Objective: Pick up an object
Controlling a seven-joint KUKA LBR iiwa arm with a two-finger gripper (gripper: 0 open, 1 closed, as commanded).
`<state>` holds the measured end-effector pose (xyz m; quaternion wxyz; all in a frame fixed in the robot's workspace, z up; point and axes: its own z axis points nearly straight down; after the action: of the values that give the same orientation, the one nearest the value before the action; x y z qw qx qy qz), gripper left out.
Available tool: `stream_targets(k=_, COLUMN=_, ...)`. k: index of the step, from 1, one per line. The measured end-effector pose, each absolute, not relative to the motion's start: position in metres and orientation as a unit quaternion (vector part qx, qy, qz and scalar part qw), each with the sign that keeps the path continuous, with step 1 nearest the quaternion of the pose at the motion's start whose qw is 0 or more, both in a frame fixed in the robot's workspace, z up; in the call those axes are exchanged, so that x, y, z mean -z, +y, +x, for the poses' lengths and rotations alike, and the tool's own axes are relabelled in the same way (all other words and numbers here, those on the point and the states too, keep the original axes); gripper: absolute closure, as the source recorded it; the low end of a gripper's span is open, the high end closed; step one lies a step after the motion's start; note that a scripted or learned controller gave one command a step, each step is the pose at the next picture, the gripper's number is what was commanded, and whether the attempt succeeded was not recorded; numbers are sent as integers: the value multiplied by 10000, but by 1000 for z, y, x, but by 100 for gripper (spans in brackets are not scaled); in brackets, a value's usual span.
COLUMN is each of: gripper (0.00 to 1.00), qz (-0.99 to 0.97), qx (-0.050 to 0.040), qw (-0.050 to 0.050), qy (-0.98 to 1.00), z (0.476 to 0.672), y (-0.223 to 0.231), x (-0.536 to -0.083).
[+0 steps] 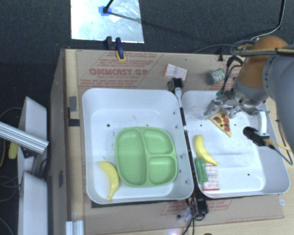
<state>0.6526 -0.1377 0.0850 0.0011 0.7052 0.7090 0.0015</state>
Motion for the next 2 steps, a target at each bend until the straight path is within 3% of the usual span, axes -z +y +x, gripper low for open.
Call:
stream_targets(k=1, gripper=0, qz=7065, qx=-4, qw=11, qy=7077, z=636, y=-146, x=-85)
stream_targets(k=2, gripper=100, qz=7059, qx=3, qw=-6, qy=7083, z=636, y=-145, x=-96)
